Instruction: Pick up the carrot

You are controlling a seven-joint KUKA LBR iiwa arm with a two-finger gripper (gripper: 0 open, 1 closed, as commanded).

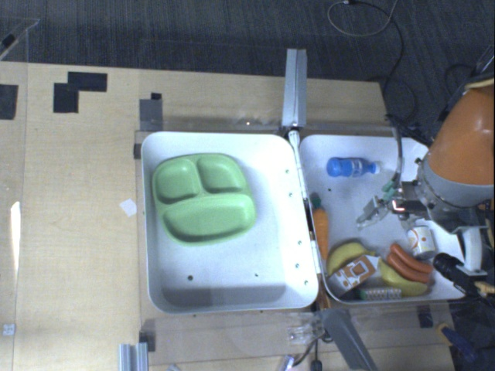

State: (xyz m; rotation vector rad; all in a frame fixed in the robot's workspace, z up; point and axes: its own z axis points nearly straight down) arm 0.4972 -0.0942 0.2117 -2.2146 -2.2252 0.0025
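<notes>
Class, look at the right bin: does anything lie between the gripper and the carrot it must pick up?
Nothing visible does. The gripper hangs over bare bin floor, and the carrot lies by the right bin's left wall. The banana sits just below that path, the blue bottle well above it.

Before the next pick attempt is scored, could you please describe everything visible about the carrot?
The carrot is a small orange piece with a dark green stub at its upper end, smooth and toy-like in look. It lies flat in the right bin, lengthwise along that bin's left wall, close to the divider between the two bins. Its lower end reaches the banana; whether they touch is unclear. The gripper hangs to its right, apart from it, so nothing holds the carrot.
</notes>
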